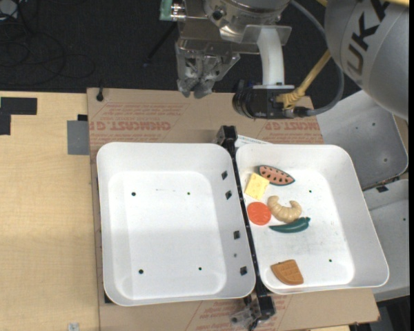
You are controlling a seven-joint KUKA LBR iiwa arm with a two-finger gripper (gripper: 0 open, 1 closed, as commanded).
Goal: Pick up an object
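Note:
My gripper (197, 87) hangs high above the back edge of the bench, over the cardboard behind the left bin, far from the objects. Its fingertips sit close together with nothing between them. In the right bin (345, 164) lie several small objects near its left side: a watermelon slice (274, 175), a yellow block (256, 185), an orange-red disc (259, 213), a tan croissant-like piece (286, 209), a dark green pepper (290, 225), and a brown toast-like piece (287, 272) near the front.
The left bin (165, 226) stands beside the right one, with a black clip divider (236, 205) between them. Both bins rest on a cardboard sheet (145, 119). The arm's grey body (372, 40) looms at the upper right.

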